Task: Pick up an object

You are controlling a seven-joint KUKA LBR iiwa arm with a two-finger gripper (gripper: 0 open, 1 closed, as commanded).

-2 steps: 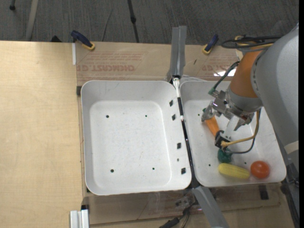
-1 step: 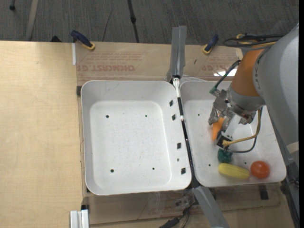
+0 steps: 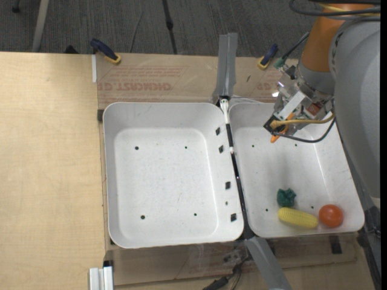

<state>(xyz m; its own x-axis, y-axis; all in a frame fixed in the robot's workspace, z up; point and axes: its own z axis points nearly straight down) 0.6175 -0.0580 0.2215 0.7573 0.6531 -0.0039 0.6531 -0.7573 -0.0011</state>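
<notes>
tool (image 3: 279, 127) over right bin (image 3: 338, 162) (fingers unclear)

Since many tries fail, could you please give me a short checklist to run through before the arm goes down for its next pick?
1. Targets present: ok. A corn cob, a tomato and a green toy lie in the right bin.
2. Gripper over the right bin: ok, but at its far end, away from the objects.
3. Nothing carried: cannot tell.
4. Objects spaced for a clean grasp: not ok. All three cluster at the near wall, the cob close against the tomato.
5. Cable clear of the objects: ok.
</notes>
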